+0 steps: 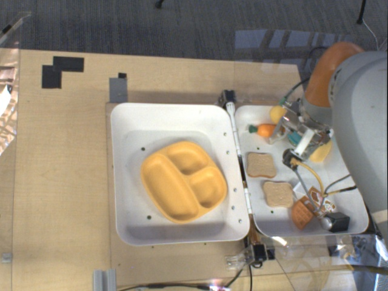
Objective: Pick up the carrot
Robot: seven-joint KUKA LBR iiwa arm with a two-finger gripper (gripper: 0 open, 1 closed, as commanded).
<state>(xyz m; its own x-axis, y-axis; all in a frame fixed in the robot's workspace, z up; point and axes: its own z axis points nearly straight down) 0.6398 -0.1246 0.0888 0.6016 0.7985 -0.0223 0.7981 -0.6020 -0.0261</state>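
Observation:
The carrot point(264, 130), small and orange with a green tip on its left end, lies at the back left of the right bin point(357, 214). My gripper point(281, 128) comes in from the right and sits low just to the right of the carrot, close to it or touching it. The carrot rests on the bin floor, and I cannot tell whether any of it is between the fingers. The wrist and arm hide the bin's back right part.
A yellow fruit point(277, 113) sits behind the gripper and another yellow piece point(321, 153) beside the wrist. Two bread slices point(260, 164) point(278, 193) and a brown pastry point(302, 213) lie toward the front. The left bin point(124, 162) holds a yellow divided plate point(183, 179).

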